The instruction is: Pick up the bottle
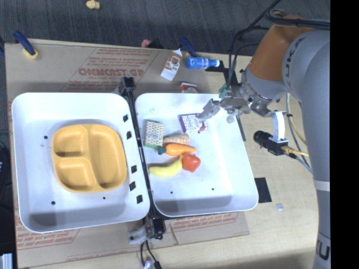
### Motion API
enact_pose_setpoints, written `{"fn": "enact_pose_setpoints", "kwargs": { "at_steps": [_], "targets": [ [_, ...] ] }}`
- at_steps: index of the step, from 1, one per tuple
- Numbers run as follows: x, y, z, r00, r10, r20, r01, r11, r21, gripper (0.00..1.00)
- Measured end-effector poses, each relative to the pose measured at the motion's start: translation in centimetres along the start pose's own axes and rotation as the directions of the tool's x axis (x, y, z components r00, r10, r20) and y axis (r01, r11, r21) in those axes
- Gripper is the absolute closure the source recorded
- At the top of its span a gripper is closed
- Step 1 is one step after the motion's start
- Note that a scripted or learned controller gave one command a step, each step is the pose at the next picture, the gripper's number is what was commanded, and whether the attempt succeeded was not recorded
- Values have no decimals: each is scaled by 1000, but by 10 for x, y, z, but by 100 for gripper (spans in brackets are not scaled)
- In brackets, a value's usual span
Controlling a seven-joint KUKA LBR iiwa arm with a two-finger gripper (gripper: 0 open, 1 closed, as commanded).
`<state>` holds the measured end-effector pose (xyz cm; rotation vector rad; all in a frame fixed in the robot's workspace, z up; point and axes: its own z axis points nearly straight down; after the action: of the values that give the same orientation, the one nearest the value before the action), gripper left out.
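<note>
Cardboard covered the bench under both bins. The bottle [202,63] lay outside, behind the right bin [238,172]. The gripper [216,110] hovered over that bin, fingers apart, empty. Step: approach; next, reach beyond the rim.

Blue bottle [201,63] lying on bench [269,228] behind rt bin [241,178], gripper [213,110] over rt bin's back edge nr purple packet [190,122], yellow tray [88,157] in lt bin [28,150].

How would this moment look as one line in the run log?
gripper: over right bin, beside purple packet | blue bottle: outside bins, untouched
</note>
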<state>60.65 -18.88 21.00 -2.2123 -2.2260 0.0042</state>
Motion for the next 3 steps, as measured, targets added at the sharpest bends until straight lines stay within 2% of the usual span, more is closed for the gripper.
{"fn": "enact_pose_setpoints", "kwargs": {
  "at_steps": [1, 2, 3],
  "targets": [
    [1, 0, -10, 1000, -5, -1, 5, 1000, 2, 100],
    [-7, -98, 50, 997, -82, -1, 82, 997, 1, 100],
    [-21, -130, 57, 907, -421, -1, 421, 907, -1, 100]
  ]
}}
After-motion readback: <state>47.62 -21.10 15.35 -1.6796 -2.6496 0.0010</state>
